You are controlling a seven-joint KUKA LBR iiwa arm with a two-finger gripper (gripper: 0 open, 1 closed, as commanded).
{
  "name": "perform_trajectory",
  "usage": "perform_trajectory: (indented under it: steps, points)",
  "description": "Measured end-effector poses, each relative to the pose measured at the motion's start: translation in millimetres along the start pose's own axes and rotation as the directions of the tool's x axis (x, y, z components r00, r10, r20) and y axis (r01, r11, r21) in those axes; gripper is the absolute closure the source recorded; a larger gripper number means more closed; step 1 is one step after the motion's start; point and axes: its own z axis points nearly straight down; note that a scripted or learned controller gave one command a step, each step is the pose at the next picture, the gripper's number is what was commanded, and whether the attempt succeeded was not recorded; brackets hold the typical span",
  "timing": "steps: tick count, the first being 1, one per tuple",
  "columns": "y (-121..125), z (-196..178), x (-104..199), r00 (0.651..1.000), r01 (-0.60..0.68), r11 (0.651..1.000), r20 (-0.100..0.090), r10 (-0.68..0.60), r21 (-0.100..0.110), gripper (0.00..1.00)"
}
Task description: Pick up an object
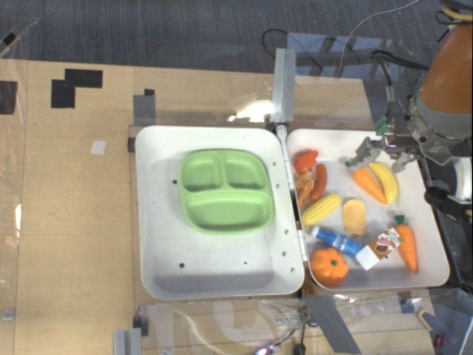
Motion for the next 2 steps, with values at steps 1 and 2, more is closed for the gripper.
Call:
perform_trajectory:
  steps: [1,2]
  points:
    - [47.3,-34.5,4.6,0.988,-0.156,0.988,0.0,0.156,-0.002,0.0]
    - [62.9,171.0,-8.6,0.982,-0.189,0.982,0.0,0.189,-0.001,0.0]
